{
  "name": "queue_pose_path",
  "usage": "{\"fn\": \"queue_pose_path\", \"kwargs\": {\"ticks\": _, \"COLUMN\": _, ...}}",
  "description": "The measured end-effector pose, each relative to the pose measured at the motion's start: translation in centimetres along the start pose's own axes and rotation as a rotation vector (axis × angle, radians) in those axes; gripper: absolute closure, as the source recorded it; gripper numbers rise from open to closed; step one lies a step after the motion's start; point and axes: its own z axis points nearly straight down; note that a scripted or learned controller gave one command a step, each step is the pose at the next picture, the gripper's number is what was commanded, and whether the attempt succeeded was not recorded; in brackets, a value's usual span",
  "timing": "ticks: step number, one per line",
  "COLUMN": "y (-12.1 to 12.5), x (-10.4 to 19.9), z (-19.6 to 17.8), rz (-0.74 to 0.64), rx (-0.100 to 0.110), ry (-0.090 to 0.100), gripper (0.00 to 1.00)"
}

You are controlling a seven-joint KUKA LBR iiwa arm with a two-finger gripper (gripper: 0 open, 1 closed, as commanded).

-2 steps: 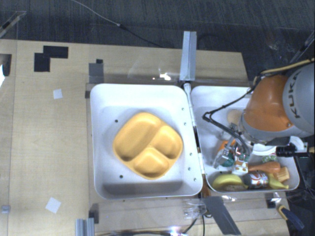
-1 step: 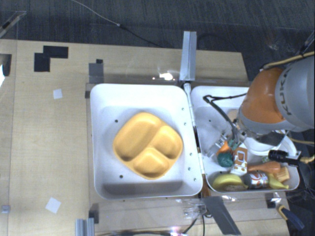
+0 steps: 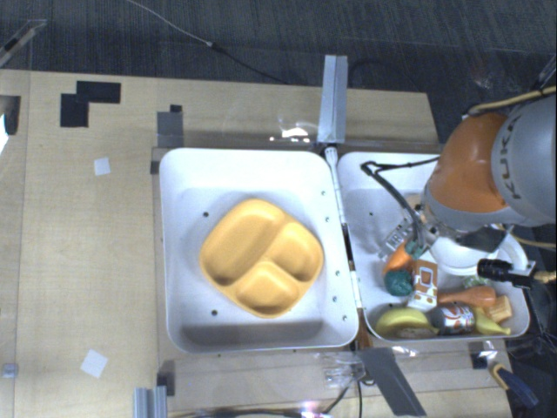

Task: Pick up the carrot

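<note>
1. We see the carrot [image 3: 399, 259] in the right bin [image 3: 365, 177], an orange piece with its upper end tucked under the gripper [image 3: 409, 236]; how much of it lies covered we cannot tell.
2. The gripper sits right above the carrot, yet the arm [image 3: 487, 168] hides most of it, so we cannot tell whether it is released, clenched or grasping.
3. Just below the carrot lies a teal round thing [image 3: 399, 283], and beside that a small white and orange box [image 3: 424, 286].
4. Further below the carrot, a banana [image 3: 406, 322] rests at the bin's near wall, with several other items too crowded to name.
5. Left of the carrot, the left bin [image 3: 187, 320] holds a yellow divided plate [image 3: 261, 256].
</note>
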Motion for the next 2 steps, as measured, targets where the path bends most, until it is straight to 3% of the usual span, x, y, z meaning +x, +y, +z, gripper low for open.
{"fn": "queue_pose_path", "kwargs": {"ticks": 1, "y": -2.4, "x": 6.0, "z": -8.6, "rz": -0.431, "rx": 0.005, "ry": 0.010, "gripper": 1.00}}
{"fn": "queue_pose_path", "kwargs": {"ticks": 2, "y": -7.2, "x": 0.8, "z": -22.0, "rz": -0.743, "rx": 0.004, "ry": 0.005, "gripper": 1.00}}
